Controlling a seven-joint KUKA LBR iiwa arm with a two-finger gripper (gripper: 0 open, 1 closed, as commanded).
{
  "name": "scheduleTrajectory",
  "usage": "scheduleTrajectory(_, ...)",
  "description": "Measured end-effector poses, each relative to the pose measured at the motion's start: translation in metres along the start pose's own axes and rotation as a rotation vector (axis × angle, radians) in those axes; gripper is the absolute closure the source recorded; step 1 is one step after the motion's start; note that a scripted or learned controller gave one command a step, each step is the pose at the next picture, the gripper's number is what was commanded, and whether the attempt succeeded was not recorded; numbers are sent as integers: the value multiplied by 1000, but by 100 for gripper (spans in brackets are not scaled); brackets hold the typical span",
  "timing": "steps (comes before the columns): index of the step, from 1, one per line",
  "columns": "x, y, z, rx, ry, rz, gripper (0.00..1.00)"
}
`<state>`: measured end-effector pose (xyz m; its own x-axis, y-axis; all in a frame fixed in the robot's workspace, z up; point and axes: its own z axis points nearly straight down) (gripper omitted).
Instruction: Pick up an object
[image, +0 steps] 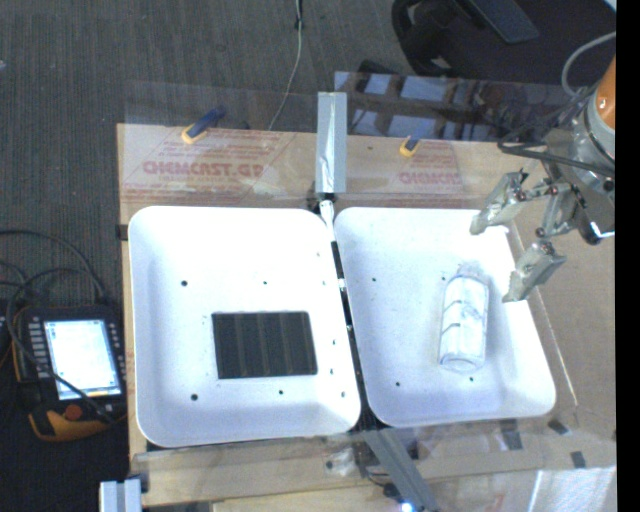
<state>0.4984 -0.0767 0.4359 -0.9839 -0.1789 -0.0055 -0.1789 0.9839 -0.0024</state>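
So far: nothing has been lifted; every step of the pick is left to do, as I judge it.
Left bin (160, 300): a dark ribbed flat panel (265, 344) lies in its near half, well apart from the arm and lying so flat that it looks hard to pinch.
Wall between the bins (338, 290): the two rims meet here, with a grey upright bar (331, 142) at its far end; neither is close to the bottle.
Right bin (400, 300): a clear plastic bottle (465, 320) lies on its side in the right half, long axis running near to far, close to the right wall but not touching it as far as I can tell.
Room around the bottle: bare white floor to its left and on its far side; on its right only a narrow strip before the sloping rim, so a finger coming down on that side could catch the wall.
Gripper (512, 245): it hangs above the far right corner of the right bin, fingers spread apart with nothing between them, up and to the right of the bottle.
What is left: bring the gripper over the bottle, lower it astride the body, close and raise; turning the fingers across the bottle's narrow width looks the likelier fit.
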Motion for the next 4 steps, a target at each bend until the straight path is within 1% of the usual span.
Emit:
scheduleTrajectory(1, -19, -53, 0, 0, 0, 176, 0)
scheduleTrajectory(2, -4, -99, 1, 1, 1, 389, 0)
scheduleTrajectory(3, 4, -125, 1, 2, 1, 682, 0)
scheduleTrajectory(4, 19, -143, 0, 3, 1, 983, 0)
